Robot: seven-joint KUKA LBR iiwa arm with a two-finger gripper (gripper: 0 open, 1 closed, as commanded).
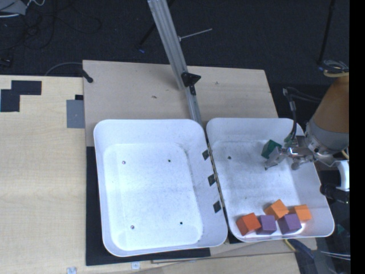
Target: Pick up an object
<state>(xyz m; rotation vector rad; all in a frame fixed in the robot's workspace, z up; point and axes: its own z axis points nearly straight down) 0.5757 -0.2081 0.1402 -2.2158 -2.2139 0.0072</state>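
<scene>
Foam, by the look of it: the green block should be light, slightly yielding and grippy, best pinched across two flat faces. It sits tilted in the right bin, upper part, no clear long axis (it looks roughly cubic). The gripper is beside it; whether released or clenched, I cannot tell.

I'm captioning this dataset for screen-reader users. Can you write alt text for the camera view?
A robot arm reaches from the right into the right bin, its claw beside a green block. Orange and purple blocks cluster at that bin's near edge, and the left bin sits alongside.
</scene>
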